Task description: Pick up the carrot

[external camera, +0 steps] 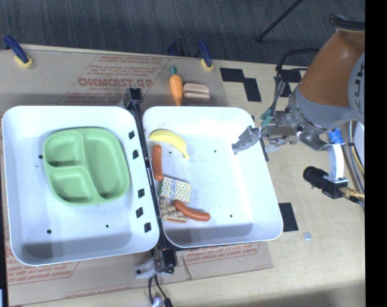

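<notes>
The carrot, orange with a green top, lies on the cardboard just behind the right bin's back rim, outside both bins. My gripper hangs over the right bin's right edge, well to the right of the carrot and nearer the front. Nothing shows in the gripper.
A tan and pink bun-like toy lies right beside the carrot. The right bin holds a banana, two sausages and a patterned packet. A green divided plate sits in the left bin. Blue clamps hold the cardboard's back edge.
</notes>
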